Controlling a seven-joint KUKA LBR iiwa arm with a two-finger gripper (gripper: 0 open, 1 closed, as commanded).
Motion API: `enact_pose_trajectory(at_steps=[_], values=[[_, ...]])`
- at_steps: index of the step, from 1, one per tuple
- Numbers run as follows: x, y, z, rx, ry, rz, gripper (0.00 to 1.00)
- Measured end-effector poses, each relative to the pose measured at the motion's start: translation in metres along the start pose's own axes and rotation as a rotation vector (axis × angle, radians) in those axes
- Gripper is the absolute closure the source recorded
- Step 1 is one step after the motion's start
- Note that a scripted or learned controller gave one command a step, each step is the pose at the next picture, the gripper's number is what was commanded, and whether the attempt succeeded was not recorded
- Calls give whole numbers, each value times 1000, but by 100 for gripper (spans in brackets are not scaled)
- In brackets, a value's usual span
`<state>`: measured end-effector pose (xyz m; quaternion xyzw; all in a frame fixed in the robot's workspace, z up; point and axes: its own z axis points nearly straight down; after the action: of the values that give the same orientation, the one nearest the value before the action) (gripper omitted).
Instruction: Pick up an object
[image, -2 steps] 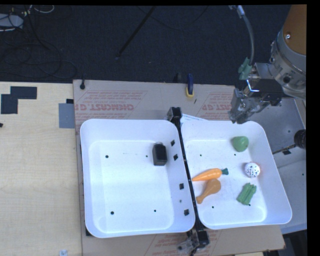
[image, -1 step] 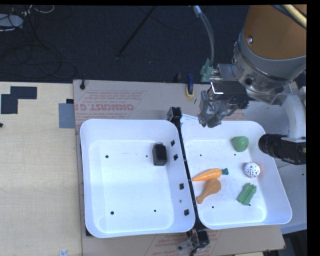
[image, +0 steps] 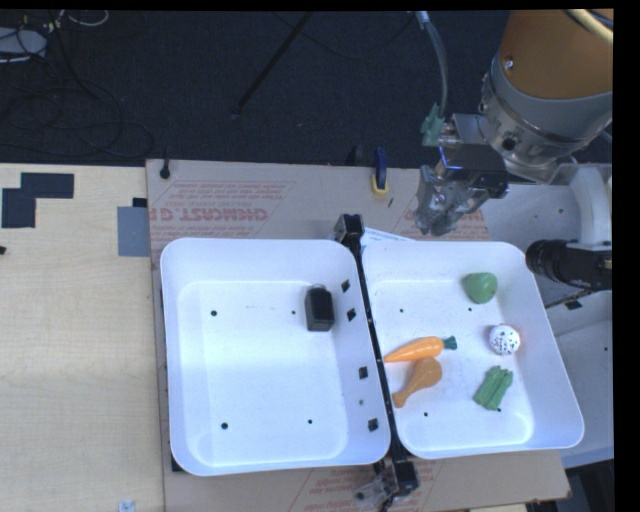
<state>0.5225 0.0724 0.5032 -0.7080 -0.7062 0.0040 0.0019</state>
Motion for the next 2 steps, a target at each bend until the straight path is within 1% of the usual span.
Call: enact_pose_trajectory(at_steps=[1, 2], values=[[45, -48, -35, -5, 3, -8, 100], [16, -3, -33, -4, 0, -1, 100]])
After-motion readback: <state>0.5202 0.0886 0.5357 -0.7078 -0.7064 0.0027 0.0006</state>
